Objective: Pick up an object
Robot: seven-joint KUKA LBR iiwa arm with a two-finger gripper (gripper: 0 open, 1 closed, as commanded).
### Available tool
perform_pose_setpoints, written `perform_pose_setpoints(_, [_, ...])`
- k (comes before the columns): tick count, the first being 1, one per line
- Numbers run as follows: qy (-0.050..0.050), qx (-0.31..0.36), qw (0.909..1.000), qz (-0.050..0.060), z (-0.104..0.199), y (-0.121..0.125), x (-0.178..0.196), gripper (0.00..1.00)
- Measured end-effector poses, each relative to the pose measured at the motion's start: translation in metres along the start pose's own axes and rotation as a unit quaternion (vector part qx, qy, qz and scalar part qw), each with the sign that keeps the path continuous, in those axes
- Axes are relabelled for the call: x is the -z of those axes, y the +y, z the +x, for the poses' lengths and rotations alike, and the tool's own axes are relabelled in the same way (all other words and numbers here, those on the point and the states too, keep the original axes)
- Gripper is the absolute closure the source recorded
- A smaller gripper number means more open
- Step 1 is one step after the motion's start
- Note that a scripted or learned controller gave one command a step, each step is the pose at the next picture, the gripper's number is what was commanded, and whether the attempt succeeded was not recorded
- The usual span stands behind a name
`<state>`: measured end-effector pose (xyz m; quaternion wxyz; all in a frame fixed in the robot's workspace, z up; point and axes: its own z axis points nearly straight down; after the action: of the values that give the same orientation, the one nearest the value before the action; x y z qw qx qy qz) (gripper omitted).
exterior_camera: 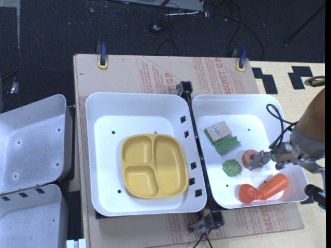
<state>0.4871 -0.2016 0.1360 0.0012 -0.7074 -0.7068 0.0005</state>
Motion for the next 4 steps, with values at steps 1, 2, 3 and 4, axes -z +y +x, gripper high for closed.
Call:
perform_pose_setpoints(1, [0.000, 0.000, 1.0000, 0.000, 0.001, 0.000, -0.046, 0.00])
perform_pose_setpoints(2, [0.000, 0.000, 1.0000, -0.001, 0.001, 0.000, -0.034, 1.00])
perform_pose_setpoints(3, [-0.001, 0.002, 1.0000, -0.003, 0.000, 0.004, 0.008, 1.00])
perform_pose_setpoints(4, [-0.002, 0.001, 1.0000, -0.003, -0.007, 0.000, 0.053, 1.00])
